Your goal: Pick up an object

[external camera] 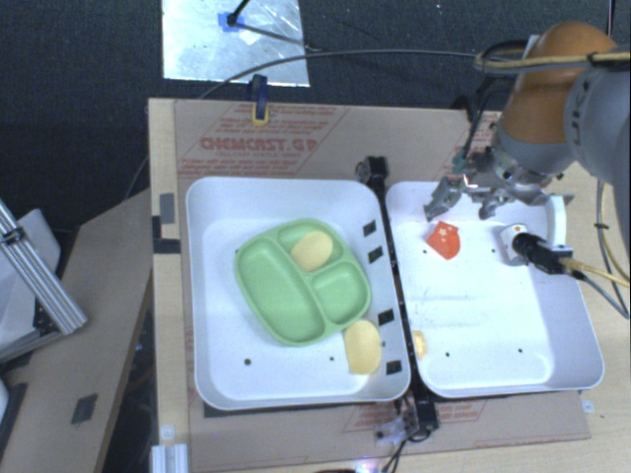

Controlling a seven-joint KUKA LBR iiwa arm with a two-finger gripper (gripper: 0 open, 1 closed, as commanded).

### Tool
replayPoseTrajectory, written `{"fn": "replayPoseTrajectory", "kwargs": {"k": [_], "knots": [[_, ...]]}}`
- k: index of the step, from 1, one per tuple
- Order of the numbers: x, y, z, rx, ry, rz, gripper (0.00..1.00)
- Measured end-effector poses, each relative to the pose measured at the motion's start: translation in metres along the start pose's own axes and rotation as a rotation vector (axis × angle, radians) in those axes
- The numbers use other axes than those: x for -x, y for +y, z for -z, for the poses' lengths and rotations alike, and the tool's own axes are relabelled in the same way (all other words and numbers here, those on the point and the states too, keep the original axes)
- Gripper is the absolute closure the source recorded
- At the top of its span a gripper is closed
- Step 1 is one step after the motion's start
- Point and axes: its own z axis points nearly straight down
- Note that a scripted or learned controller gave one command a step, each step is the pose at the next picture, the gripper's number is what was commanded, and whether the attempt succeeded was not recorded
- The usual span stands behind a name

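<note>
A small red object [445,240] lies in the right bin [503,353], near its upper left part. My gripper [463,205] hangs just above and behind it, its two dark fingers [437,203] spread apart with nothing between them. A green divided plate [296,284] sits in the left bin [222,363] with a yellow oval piece [313,250] in one of its compartments. Another yellow oval piece [362,346] lies in the left bin below the plate. A small yellow bit [419,343] rests at the right bin's left edge.
A black clip strip [389,284] runs between the two bins. A white and black fitting with a cable [532,247] sits right of the red object. The grey arm with its orange band [557,77] fills the upper right. A metal frame [35,274] stands at the far left.
</note>
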Motion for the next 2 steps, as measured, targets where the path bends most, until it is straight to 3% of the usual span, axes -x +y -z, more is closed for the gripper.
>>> {"fn": "replayPoseTrajectory", "kwargs": {"k": [1,2], "knots": [[0.0,0.002,0.009,0.014,-0.001,0.001,0.0],[0.0,0.002,-0.031,0.013,-0.001,0.0,0.0]]}}
